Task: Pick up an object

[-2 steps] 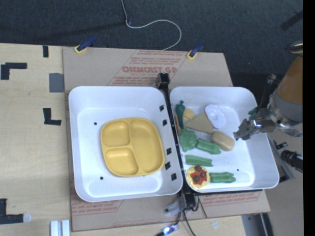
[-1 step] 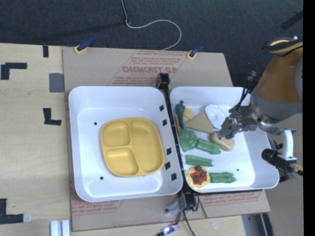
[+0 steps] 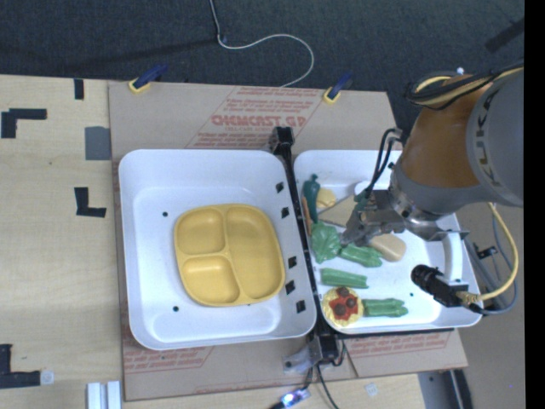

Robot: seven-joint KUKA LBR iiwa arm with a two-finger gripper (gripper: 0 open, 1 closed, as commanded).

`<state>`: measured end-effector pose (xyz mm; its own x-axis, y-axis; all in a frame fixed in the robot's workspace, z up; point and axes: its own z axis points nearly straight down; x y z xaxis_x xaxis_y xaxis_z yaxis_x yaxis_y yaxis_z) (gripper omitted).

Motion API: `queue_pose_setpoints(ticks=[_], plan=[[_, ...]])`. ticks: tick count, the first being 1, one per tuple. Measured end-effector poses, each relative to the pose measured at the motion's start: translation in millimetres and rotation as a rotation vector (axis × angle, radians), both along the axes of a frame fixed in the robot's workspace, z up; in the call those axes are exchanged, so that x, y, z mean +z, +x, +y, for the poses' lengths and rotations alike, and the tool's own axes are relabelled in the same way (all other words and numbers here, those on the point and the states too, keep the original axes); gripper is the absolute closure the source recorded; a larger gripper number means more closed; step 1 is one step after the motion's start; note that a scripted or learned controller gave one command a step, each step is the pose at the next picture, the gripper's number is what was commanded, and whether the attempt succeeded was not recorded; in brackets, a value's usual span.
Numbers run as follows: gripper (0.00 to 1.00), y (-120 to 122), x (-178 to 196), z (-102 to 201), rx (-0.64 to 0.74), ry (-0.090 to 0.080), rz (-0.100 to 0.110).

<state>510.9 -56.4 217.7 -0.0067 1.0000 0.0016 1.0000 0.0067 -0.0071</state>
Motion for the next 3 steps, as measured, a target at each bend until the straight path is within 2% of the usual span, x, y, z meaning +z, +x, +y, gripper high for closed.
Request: queue_pose_setpoints(ticks=[1, 2, 3], plan=[[1.00, 4, 5, 51, 0.001, 0.000, -0.001], [1.00, -4, -2, 114, 0.001, -0.001, 0.001], [1.00, -11, 14, 165, 0.001, -0.001, -0.001]])
